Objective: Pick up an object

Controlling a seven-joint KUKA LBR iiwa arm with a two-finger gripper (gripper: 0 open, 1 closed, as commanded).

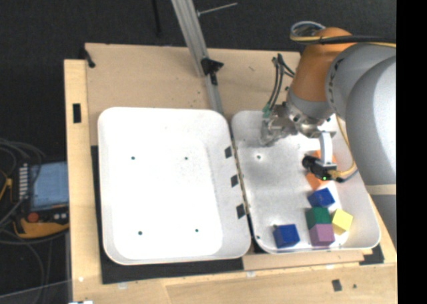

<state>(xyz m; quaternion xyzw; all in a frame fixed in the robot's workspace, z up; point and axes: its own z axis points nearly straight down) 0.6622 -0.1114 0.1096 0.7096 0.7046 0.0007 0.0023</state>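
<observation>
Starting at your left, the left bin (163, 183) carries nothing that concerns the pick, so your attention belongs further right. The right bin (267, 176) holds all the candidates, and they sit bunched in its near right corner: a dark blue block (286, 235) lies alone by the near rim, and just beyond it a cluster of a green block (318, 217), a purple block (322, 234) and a yellow block (342, 220) sits packed together, touching or nearly so, with a second blue block (321, 197) just above them and an orange piece (315, 180) beside that, partly hidden by the arm's cabling. The gripper (269, 128) hangs over the far left part of this same bin, well apart from every block, above bare bin floor; you cannot tell from this slanted view whether its fingers are apart or together, and nothing shows between them. Judge the task, then, as not yet begun in any useful sense: no object has been lifted, all of them rest on the bin floor, and the whole of the work remains, namely travelling to the near right corner, descending on one block, closing and lifting. You would probably find the lone dark blue block the easier target, since the clustered ones leave little room for fingers.
</observation>
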